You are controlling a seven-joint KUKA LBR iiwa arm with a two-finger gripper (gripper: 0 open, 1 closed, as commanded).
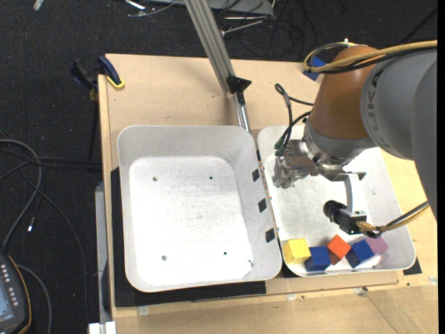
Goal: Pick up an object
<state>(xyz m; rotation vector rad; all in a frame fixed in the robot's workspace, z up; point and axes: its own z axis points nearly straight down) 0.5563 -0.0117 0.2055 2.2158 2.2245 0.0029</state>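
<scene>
From above, the right bin (389,186) serves as the landmark: the grey arm with its orange band (344,99) leans over that bin's upper half, and the gripper (284,175) hangs near the bin's left wall, close to the seam where the left bin (139,141) meets it. Whether the gripper is wide or narrow cannot be told, as the wrist hides its tips, and nothing shows in its grasp. The objects to pick lie clustered along the right bin's near edge: a yellow block (297,249) toward the near left corner, a blue block (319,258) just beside it, an orange block (339,246) touching that, then a dark blue block (361,252) and a pale purple block (377,245) toward the near right corner. All are well apart from the gripper. A black cylindrical fitting (339,215) hangs above the bin's middle. No readable writing or brand marks show anywhere.
</scene>
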